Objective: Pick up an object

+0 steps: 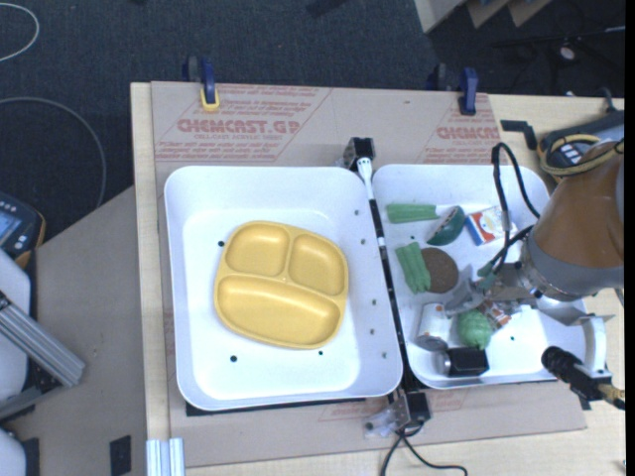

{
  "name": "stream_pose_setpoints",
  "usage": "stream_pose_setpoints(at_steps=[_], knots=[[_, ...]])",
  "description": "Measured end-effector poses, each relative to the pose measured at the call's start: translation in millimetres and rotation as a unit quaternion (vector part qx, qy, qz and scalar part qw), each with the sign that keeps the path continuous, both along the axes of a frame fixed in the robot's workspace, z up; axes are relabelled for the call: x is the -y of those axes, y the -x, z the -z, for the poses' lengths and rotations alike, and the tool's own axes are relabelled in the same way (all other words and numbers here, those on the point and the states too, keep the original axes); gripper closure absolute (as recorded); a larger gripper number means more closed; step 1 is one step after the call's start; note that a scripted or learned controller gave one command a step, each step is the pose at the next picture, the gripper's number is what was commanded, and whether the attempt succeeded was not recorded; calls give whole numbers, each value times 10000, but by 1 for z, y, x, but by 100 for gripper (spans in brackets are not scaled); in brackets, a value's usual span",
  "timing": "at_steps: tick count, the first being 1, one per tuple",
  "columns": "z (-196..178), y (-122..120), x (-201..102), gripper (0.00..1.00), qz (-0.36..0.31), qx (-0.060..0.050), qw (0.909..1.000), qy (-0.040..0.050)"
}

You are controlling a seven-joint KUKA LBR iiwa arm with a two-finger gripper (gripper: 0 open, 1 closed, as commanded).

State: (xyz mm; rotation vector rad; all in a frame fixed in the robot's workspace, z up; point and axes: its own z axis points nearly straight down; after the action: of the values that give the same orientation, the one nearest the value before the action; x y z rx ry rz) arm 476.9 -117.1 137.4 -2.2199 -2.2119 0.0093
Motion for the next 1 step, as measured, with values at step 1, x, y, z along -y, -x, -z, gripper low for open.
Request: stream_pose_setpoints(at_steps=[1], knots=[[-16, -3, -1, 100, -15, 62, 10000, 14]])
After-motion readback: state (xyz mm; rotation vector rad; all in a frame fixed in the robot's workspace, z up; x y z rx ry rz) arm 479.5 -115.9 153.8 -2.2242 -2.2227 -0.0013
